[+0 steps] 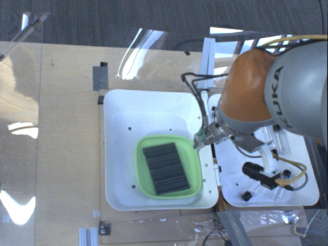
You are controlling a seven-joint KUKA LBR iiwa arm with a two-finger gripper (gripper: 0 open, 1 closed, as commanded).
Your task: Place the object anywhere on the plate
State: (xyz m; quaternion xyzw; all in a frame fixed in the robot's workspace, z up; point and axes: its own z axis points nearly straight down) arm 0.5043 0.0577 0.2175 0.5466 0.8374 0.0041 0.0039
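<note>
A green plate [193, 160] lies in the left bin [123, 122], toward its front right. A dark grey ribbed block [165, 168] rests flat on the plate, filling most of its middle. My gripper [201, 139] hangs at the plate's upper right rim, close to the wall between the two bins, and nothing shows in it. The grey arm with its orange band [248, 88] covers the gripper's upper part and reaches in over the right bin.
The right bin [302, 193] lies under the arm, with much of it hidden. A small grey bracket [100, 77] sits on the wooden bench behind the left bin. Bare white floor shows in the left bin's back and left parts.
</note>
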